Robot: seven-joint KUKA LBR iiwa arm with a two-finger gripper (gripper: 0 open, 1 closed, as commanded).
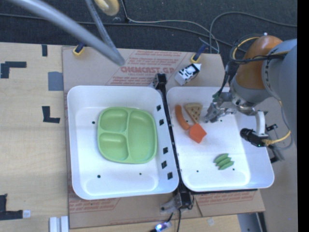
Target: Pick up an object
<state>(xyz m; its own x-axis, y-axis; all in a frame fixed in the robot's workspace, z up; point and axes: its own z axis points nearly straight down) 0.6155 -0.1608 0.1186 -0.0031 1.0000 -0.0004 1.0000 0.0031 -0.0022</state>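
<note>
In the right bin lie an orange sausage-shaped piece, a tan waffle-like wedge, an orange-red block and a green pea pod. My gripper hangs low over the bin's upper middle, just right of the wedge and above the block. Nothing shows between its fingers.
The left bin holds a green divided plate. A black clip strip runs along the seam between the bins. The arm and its cables cover the right bin's right side. A small black-and-white tag lies behind the bins.
</note>
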